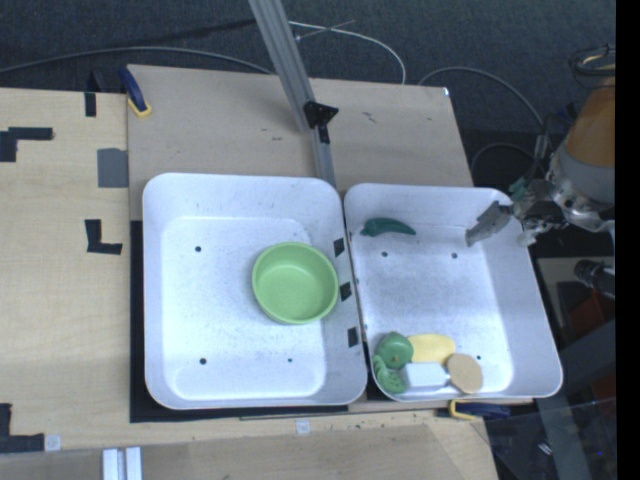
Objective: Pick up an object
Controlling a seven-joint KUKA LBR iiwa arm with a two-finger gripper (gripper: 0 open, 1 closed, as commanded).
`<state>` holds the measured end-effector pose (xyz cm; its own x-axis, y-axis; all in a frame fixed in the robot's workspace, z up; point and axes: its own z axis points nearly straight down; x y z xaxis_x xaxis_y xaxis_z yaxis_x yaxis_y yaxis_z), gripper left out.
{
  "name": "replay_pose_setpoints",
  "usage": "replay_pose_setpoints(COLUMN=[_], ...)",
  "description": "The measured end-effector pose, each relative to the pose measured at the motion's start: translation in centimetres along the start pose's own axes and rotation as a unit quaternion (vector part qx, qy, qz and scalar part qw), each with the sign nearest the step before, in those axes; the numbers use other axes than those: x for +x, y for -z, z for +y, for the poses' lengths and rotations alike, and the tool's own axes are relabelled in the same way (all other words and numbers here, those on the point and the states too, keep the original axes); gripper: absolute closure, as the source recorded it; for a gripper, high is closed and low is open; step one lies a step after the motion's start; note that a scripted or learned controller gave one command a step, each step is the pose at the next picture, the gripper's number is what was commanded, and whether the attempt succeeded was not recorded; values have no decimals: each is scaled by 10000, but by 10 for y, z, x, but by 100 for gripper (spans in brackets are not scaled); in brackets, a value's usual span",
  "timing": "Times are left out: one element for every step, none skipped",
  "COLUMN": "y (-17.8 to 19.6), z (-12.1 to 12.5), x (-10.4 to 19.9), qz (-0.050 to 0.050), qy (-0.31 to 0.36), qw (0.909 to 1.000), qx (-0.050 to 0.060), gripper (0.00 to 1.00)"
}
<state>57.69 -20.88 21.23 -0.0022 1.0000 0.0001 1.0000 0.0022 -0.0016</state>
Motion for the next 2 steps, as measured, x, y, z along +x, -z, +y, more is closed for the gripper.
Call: replay_pose_setpoints(y=[0,-53], z=[0,9], x=[0,4], qz=[-2,1], qy=[-1,2], qw=[10000,10000], qx=[0,20], gripper=[0,0])
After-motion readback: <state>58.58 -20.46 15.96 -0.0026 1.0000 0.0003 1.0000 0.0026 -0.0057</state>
